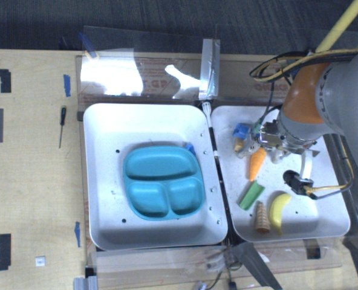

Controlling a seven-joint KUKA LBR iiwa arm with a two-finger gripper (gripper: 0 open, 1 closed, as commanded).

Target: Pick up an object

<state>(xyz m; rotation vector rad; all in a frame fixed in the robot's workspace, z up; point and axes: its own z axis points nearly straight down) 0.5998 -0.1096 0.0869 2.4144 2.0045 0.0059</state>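
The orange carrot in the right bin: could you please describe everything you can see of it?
The carrot looks like a small plastic toy, smooth and uniformly orange, tapering to a point at its lower end. It lies flat on the floor of the right bin, slanted, with its thick end up under the gripper and its tip pointing down toward the green block. Whether the gripper touches it cannot be told. It lies apart from the green block.

No readable text, labels, brands or numbers anywhere. Faint reddish print on glossy clear plastic sheet (144, 79) at far side of bench, behind left bin: too blurred and glare-washed to make out.
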